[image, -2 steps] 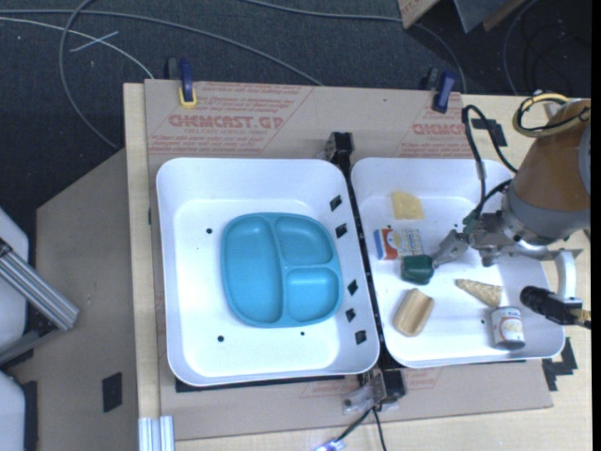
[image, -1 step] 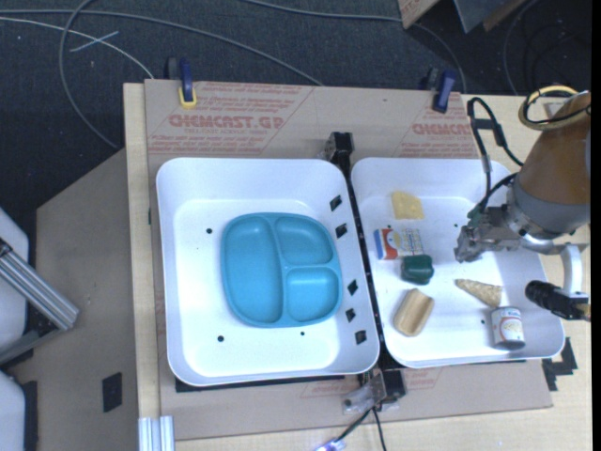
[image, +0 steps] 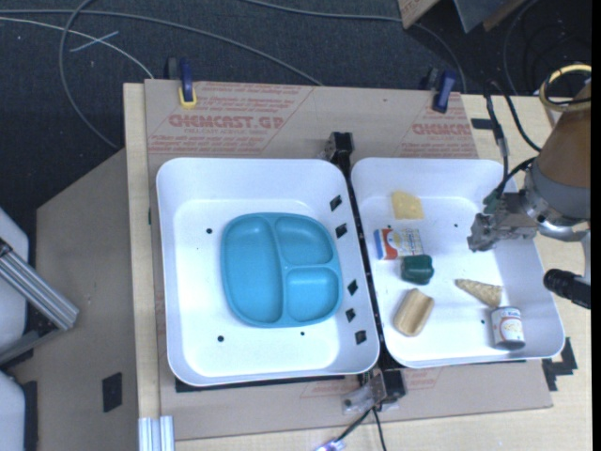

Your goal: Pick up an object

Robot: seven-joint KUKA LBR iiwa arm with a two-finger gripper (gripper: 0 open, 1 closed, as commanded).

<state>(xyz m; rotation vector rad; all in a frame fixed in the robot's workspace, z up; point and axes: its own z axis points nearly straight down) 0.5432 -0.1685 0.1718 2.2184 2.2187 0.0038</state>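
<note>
The gripper (image: 482,235) sits over the right edge of the right-hand shallow white bin (image: 451,350), about halfway along that edge, on the end of the grey arm (image: 563,172) that comes in from the right with its orange band above the wrist; the wrist is bent so the gripper points leftward and down into the bin. Nothing shows between its tips, and how wide they stand cannot be told. Just below it, near the bin's right edge, lies a tan wedge-shaped piece (image: 480,291), and toward the near right corner a small white-and-red cylindrical can (image: 509,327). Toward the bin's middle lie a dark green rounded block (image: 417,270), a red, white and blue printed packet (image: 401,243), a pale yellow square block (image: 407,205) and a tan rounded roll (image: 412,312). The left-hand shallow white bin (image: 188,252) holds a light blue divided plastic plate (image: 282,269) at its centre.
</note>
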